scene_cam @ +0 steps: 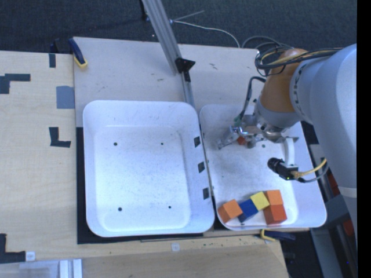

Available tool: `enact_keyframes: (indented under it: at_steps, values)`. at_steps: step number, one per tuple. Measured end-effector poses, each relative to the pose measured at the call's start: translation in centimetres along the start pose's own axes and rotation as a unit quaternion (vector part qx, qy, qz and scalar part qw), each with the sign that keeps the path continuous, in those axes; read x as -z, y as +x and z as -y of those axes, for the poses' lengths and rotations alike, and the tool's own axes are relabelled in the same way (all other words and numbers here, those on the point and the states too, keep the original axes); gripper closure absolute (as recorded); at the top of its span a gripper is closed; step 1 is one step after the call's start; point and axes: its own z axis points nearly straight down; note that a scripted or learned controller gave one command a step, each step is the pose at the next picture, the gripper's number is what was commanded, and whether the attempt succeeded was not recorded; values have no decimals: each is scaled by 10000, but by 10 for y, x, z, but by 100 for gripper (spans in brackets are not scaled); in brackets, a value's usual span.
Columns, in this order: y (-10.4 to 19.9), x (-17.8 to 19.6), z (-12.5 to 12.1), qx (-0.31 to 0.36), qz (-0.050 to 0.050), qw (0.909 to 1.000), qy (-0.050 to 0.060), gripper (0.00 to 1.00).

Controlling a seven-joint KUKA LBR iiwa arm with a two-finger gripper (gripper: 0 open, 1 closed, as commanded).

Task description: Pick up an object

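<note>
- Blocks [255, 206] are the pickable objects: four of them bunched along the near edge of the right bin [307, 213], touching or almost touching each other.
- Gripper [242, 136] sits over the far half of the right bin, close to the bin's left wall, well apart from the blocks.
- Gripper state: cannot tell. The metal parts at the tip are too small and blurred to read as apart or together; nothing is visibly held.
- A small red and green detail shows at the gripper tip. It could be part of the tool; I can't call it an object.
- Arm [324, 97] comes in from the right, orange band [278, 91] above the wrist, black cable [287, 169] looping off beside it over the bin's right side.
- Block layout, left to right: orange block [231, 209] nearest the bin's near-left corner, blue block [247, 209] against it, yellow block [259, 200] just behind the blue, red-orange block [275, 207] on the right end, looks the tallest.
- Left bin [93, 155] carries no objects that I can see, just dark specks on its floor.
- Both bins rest on the worktop [116, 68]; a metal rail [165, 30] slants across its far edge.
- Progress, my read: pick not done. No block lifted, none between the fingers.
- Left to do: travel toward the near edge of the right bin, drop on one block, close, lift. The tight cluster makes the end blocks the easier targets.
</note>
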Motion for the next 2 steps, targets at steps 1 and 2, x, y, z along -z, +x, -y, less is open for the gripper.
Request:
enact_keyframes:
  at_steps: [1,2]
  values:
    - [2,-5,-40,-104,-47,9988,470,0]
    - [-59,-5,-25,-76,-51,9997,222,0]
